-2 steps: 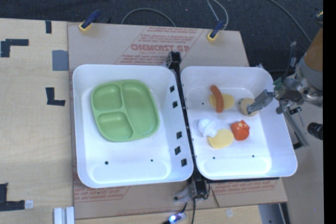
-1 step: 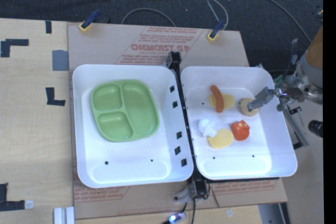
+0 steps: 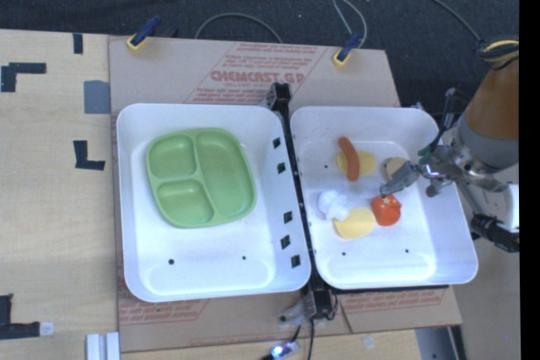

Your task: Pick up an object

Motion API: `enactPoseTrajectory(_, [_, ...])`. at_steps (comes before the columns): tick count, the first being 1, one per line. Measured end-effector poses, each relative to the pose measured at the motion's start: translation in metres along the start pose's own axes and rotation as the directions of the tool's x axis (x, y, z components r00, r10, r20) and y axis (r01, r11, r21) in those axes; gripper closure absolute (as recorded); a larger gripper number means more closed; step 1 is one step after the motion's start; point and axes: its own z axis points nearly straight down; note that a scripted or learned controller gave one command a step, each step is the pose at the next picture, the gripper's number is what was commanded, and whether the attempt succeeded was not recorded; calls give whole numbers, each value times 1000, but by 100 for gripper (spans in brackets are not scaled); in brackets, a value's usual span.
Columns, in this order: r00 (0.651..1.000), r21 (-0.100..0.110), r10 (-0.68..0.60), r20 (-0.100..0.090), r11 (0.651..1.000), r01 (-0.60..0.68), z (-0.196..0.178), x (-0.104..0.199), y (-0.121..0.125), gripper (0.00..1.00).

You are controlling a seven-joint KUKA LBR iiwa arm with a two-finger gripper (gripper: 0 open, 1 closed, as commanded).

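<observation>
The right white bin (image 3: 422, 261) holds several small objects. A red-brown sausage (image 3: 347, 158) lies on a yellow piece (image 3: 366, 163) near the bin's middle. A tan piece (image 3: 396, 165) sits to their right. Lower down are a red toy (image 3: 387, 212), a yellow piece (image 3: 354, 223) and a small white object (image 3: 330, 202). My gripper (image 3: 396, 181) reaches in from the right, low over the bin, just above the red toy and beside the tan piece. Nothing is visibly held in it.
The left white bin (image 3: 139, 265) contains a green three-compartment plate (image 3: 201, 177). A black divider (image 3: 291, 181) runs between the bins. Yellow-and-blue clamps (image 3: 143, 32) (image 3: 348, 49) hold the cardboard base at the back. Cables cross the dark floor behind.
</observation>
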Motion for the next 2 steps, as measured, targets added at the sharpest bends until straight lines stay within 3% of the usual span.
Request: enactPoseTrajectory(2, [1000,-1,0,1,1000,0,101,5,10,0])
